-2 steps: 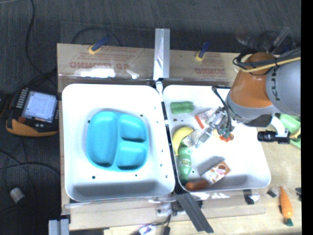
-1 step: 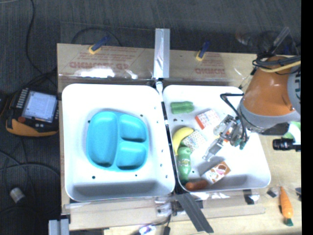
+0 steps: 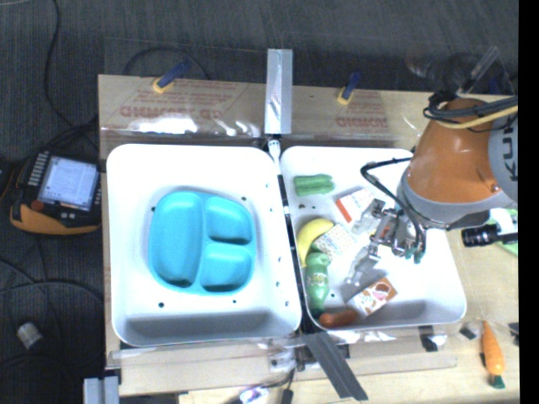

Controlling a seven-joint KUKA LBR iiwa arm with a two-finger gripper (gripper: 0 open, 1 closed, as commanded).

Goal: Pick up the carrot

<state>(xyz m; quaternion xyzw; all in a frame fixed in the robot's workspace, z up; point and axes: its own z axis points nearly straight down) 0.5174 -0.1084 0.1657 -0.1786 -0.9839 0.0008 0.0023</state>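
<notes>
A small orange carrot [image 3: 492, 353] with a green end lies on the bench outside the right bin, at the far bottom right. A reddish-orange elongated thing [image 3: 338, 316] lies inside the right bin [image 3: 438, 305] against its front wall; I cannot tell what it is. My gripper [image 3: 370, 255] hangs over the middle of the right bin, above a small carton [image 3: 376, 295] and right of a white patterned packet [image 3: 336, 242]. It is well left of and behind the carrot on the bench, and nothing shows in its grasp.
The right bin also holds a green piece [image 3: 313, 184] at the back, an orange-white packet [image 3: 351, 202], a yellow fruit [image 3: 312, 231] and a shiny green vegetable [image 3: 317, 278]. A blue divided plate [image 3: 202, 238] sits in the left bin [image 3: 126, 310].
</notes>
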